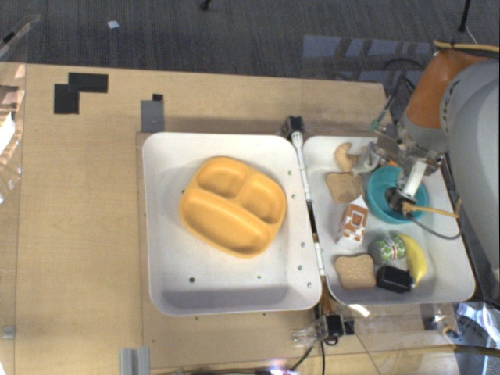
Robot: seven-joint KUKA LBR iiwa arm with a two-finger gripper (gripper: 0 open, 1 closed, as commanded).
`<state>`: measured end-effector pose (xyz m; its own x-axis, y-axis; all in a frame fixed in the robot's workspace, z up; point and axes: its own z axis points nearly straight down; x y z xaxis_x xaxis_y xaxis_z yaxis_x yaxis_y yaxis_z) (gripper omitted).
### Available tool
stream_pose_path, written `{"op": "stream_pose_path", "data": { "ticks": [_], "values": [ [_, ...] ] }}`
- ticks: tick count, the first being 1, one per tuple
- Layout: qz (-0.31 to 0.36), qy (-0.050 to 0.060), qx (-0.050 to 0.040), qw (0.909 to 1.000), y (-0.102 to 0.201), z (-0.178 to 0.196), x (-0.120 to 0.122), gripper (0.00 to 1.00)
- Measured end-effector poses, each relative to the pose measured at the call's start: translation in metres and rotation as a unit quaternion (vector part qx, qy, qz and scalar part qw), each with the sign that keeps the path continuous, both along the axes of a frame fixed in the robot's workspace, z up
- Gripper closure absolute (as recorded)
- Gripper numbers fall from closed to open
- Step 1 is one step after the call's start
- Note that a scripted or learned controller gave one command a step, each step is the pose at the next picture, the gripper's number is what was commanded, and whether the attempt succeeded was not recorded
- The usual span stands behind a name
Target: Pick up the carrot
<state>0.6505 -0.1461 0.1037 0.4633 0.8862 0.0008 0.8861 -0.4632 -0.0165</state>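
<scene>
Hanging over the far end of the right white bin (449,276), claw (369,161) at the rim of a teal dish (383,203); cannot tell whether clenched or released. Just view-left of claw: tan curved piece (343,156), bread slice (341,186) near it. Nearer the camera than claw: small carton (354,223), green ball (388,248), banana (417,261), second bread slice (355,270), black block (393,280). Well view-left of claw, in the other bin (168,287): yellow divided plate (233,205). Cannot tell where carrot lies.
</scene>
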Motion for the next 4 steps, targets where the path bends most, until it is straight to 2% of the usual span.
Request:
{"op": "stream_pose_path", "data": {
  "ticks": [1,2,3,4],
  "values": [
    [0.026,-0.012,-0.0071,0.9996,-0.057,0.059,-0.062,0.0],
    [0.007,-0.012,-0.0053,0.9999,-0.021,-0.016,-0.036,0.0],
    [0.029,-0.02,-0.0065,0.9994,0.017,0.178,-0.006,0.0],
    [0.029,-0.001,-0.0031,0.9996,-0.015,-0.003,-0.009,0.0]
  ]
}}
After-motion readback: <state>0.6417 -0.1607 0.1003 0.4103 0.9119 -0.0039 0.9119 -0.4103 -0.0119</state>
